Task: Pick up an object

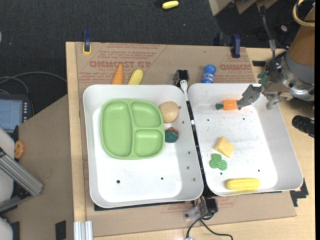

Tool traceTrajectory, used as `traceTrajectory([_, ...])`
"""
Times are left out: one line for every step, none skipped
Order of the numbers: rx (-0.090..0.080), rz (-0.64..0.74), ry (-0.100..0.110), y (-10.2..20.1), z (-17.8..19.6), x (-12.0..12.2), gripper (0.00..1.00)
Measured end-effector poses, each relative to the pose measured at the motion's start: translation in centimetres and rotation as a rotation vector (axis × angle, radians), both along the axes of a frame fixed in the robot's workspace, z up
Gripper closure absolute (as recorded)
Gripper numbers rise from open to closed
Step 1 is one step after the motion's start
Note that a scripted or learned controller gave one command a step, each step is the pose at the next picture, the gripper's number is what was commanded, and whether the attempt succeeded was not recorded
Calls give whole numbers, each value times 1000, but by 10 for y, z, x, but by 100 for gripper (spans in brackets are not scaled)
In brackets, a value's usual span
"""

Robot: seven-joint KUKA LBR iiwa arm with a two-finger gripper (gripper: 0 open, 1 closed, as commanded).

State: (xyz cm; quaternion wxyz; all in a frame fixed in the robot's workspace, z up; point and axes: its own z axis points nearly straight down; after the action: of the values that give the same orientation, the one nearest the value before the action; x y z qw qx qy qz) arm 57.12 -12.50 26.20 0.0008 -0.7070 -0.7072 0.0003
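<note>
Tool (259, 98) hung by the toy carrot (228, 104) in the right bin (280, 149), upper right of frame; couldn't tell its grip state; it could've easily nudged the carrot away.

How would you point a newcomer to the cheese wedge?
Look in the right-hand white bin, near its middle. The cheese wedge is the pale yellow block just above the green broccoli piece. Unlike the long yellow corn cob at the bin's near edge, it is short and angular.
</note>
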Motion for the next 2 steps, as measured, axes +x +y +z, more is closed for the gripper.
traceTrajectory([0, 3, 0, 15, -117, 62, 0])
traceTrajectory([-6, -2, -5, -24, -174, 98, 0])
